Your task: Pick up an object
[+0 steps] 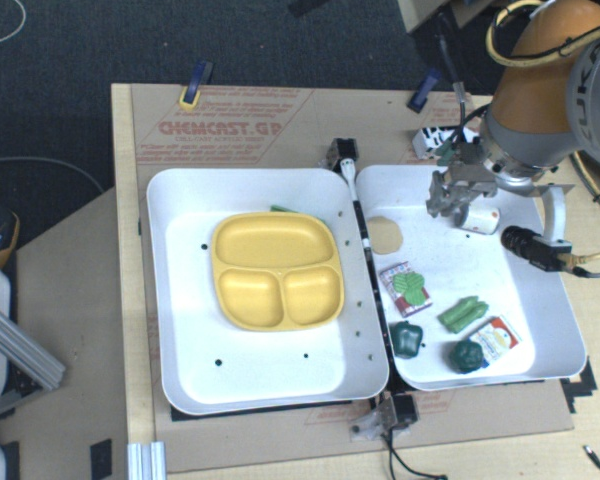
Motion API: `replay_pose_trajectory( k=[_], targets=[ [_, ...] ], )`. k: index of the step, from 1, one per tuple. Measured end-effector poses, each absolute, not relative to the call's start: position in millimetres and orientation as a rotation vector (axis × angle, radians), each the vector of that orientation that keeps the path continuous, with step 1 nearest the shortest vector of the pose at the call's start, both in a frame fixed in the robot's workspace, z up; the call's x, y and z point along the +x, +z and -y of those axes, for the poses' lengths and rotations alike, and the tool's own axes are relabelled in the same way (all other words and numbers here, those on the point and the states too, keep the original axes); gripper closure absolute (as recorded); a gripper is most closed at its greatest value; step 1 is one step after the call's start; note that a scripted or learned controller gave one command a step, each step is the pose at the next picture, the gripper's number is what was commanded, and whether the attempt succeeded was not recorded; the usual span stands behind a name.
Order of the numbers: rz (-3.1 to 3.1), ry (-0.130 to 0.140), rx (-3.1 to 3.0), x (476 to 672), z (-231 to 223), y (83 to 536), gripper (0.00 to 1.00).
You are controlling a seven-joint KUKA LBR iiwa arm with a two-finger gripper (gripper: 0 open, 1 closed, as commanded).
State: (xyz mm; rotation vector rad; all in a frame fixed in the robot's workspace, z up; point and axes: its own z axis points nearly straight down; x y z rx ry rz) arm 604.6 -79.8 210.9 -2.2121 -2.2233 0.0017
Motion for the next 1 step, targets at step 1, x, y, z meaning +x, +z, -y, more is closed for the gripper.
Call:
replay_pose_trajectory(
  k=[1],
  targets=[
    [2.223, 0.002, -2.213, 580.8, 38.4, 210.3, 1.00]
  ],
)
